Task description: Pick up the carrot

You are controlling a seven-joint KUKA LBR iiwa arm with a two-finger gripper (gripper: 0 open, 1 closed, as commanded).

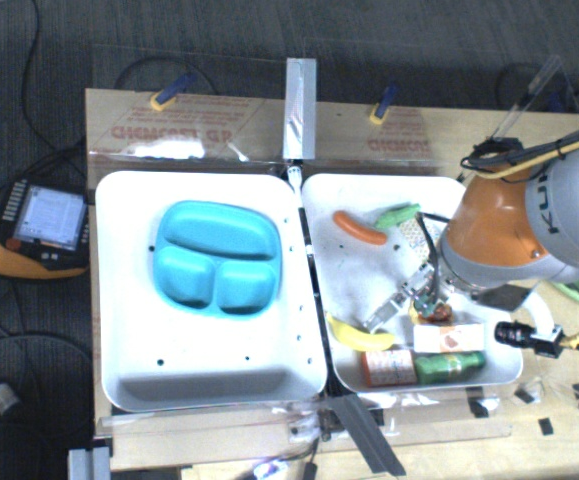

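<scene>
Currently we are seeing the gripper (397, 303) hanging low in the right bin (321, 268), near the banana (359, 335); we cannot tell its state, while the carrot (359, 227) is lying toward the bin's far edge.

faint reversed red print on the cardboard sheet (169, 128), unreadable, "ku" on the arm (569, 208)

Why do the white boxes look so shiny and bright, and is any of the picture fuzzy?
In the camera view, the left bin is lit so strongly its white floor washes out around the blue tray; glare streaks the clear sheet behind the bins; the whole view is a bit soft, so the gripper and the carrot in the right bin lack crisp edges.
</scene>
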